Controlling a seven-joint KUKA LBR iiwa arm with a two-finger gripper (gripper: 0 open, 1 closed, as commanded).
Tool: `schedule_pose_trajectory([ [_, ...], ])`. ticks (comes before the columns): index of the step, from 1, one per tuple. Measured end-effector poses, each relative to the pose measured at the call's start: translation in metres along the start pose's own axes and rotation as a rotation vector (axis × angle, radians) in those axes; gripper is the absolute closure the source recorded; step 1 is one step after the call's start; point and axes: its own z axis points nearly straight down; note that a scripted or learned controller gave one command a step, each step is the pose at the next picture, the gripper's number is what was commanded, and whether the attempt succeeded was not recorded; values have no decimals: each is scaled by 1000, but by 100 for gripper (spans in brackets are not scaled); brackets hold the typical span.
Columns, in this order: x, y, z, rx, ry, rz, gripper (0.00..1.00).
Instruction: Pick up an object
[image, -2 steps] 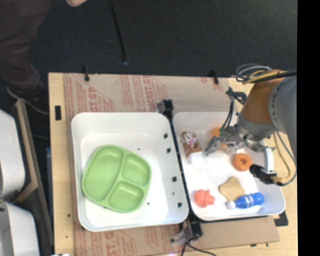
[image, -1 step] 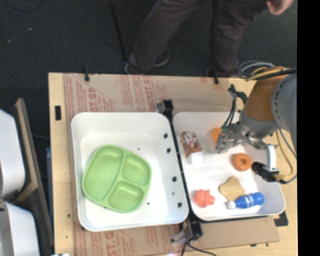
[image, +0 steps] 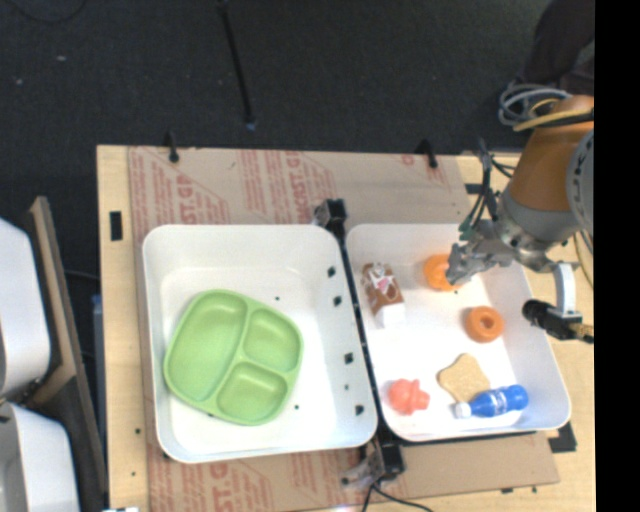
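Cardboard-covered bench (image: 250, 185) carries two white bins; over the right bin's (image: 540, 375) far side, the end effector (image: 462, 268) hangs touching an orange ball (image: 436, 272) just left. Its grip state: cannot tell.

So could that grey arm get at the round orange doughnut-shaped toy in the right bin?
Probably yes: the round orange doughnut-shaped toy lies in the open, apart from its neighbours, just below the gripper, nothing between them.

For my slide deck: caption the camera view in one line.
Gripper poised beside an orange object in the right bin; green tray in the left bin.
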Motion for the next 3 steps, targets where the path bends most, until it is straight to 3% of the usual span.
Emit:
schedule_pose_trajectory([
  [1,-1,1,-53,1,0,0,100],
  [3,101,-31,-75,4,2,-4,100],
])
